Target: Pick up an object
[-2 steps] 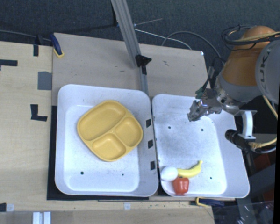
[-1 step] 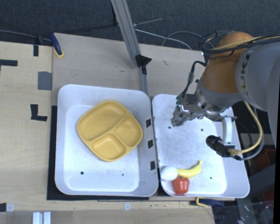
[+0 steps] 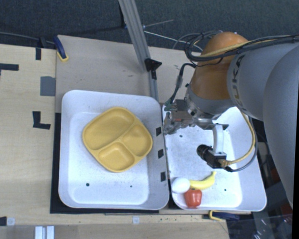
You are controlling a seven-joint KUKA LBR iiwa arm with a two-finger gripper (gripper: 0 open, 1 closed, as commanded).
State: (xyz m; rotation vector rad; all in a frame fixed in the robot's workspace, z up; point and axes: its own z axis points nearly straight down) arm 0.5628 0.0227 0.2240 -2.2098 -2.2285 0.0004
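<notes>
The arm's pincer [image 3: 175,120] — grip impossible to tell — hangs well above the banana [image 3: 204,182], so reaching down remains.

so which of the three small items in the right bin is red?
The pepper, at the bin's near edge; the egg beside it is white, the banana yellow.

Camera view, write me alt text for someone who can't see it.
A grey robot arm with an orange band reaches into the right-hand shallow white bin, its gripper low near that bin's far left corner. At the bin's near edge lie a white egg-shaped object, a yellow banana and a red pepper-like object. The left-hand white bin holds a yellow three-compartment plate.
</notes>
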